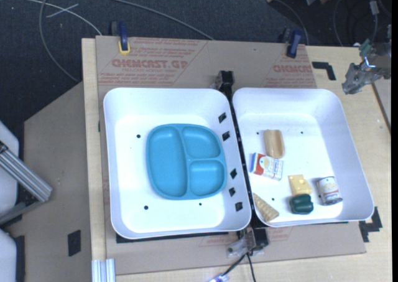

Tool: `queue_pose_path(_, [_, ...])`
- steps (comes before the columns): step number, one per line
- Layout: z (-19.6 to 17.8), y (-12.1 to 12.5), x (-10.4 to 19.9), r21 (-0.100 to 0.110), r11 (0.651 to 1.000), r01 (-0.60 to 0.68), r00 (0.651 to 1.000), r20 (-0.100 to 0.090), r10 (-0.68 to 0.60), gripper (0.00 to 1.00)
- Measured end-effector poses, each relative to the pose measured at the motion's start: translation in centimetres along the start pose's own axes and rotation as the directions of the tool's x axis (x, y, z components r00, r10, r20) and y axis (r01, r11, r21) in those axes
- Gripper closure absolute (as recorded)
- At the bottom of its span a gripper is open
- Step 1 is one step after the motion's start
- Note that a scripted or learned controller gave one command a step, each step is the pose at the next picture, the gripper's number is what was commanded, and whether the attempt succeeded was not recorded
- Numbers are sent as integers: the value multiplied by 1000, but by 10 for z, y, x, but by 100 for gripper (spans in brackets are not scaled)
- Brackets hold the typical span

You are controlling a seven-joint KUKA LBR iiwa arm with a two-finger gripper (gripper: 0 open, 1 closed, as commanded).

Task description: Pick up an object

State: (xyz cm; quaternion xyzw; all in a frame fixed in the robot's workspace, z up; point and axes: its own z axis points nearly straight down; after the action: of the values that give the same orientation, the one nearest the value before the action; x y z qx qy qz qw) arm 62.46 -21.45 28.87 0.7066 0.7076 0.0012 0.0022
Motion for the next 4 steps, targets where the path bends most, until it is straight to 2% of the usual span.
queue_pose_path(2, [1, -17, 112, 7, 1000, 4, 1000, -4, -4, 100])
queue_pose_path(4, [32, -39, 226, 9, 1000, 5, 1000, -5, -5, 100])
